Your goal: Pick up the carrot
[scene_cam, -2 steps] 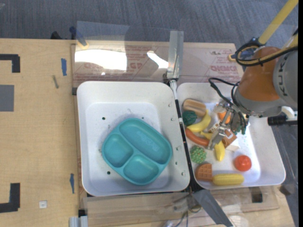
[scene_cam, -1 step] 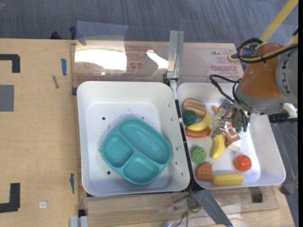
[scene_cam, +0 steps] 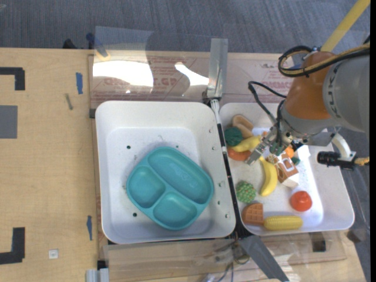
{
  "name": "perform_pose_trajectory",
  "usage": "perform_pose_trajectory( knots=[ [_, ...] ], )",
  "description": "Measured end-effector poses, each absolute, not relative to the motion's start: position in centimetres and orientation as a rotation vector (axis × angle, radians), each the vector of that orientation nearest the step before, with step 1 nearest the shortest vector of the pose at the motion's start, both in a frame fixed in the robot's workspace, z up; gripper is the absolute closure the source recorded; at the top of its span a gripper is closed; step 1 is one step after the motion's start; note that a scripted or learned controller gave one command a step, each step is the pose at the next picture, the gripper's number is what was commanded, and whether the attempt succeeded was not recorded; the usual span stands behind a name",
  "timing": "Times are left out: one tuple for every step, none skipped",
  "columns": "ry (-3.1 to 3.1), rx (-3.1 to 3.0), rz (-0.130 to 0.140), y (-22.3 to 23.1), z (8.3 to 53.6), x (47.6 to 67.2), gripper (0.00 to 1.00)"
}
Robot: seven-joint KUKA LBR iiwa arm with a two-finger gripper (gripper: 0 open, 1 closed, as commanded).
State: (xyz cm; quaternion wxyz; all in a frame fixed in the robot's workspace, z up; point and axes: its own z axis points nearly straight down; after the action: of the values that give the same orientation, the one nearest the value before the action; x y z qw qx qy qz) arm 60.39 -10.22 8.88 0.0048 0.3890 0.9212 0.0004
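Note:
The carrot (scene_cam: 237, 154) is an orange toy with a dark green top. It lies at the left side of the right bin (scene_cam: 338, 213), close to the divider. My gripper (scene_cam: 266, 155) hangs over the bin's middle, just right of the carrot and above the top of a yellow banana (scene_cam: 269, 180). Its fingers (scene_cam: 256, 155) stand apart, so it is open, and nothing is gripped between them. One silver finger points down-left toward the carrot and ends a short way from it. The arm's orange band (scene_cam: 305, 98) sits above the wrist.
Around the gripper lie a yellow piece (scene_cam: 250, 143), a tan bread roll (scene_cam: 242, 122), a small orange-and-white block (scene_cam: 287, 168), a green ball (scene_cam: 245, 190), a red tomato (scene_cam: 301, 201), corn (scene_cam: 283, 222) and a waffle wedge (scene_cam: 253, 214). The left bin (scene_cam: 111, 122) holds a teal divided plate (scene_cam: 170, 187).

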Motion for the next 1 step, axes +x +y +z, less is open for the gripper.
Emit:
perform_pose_trajectory(
  knots=[
    [2.831,1.353,0.015,-19.82,8.81,58.94,1.00]
  ],
)
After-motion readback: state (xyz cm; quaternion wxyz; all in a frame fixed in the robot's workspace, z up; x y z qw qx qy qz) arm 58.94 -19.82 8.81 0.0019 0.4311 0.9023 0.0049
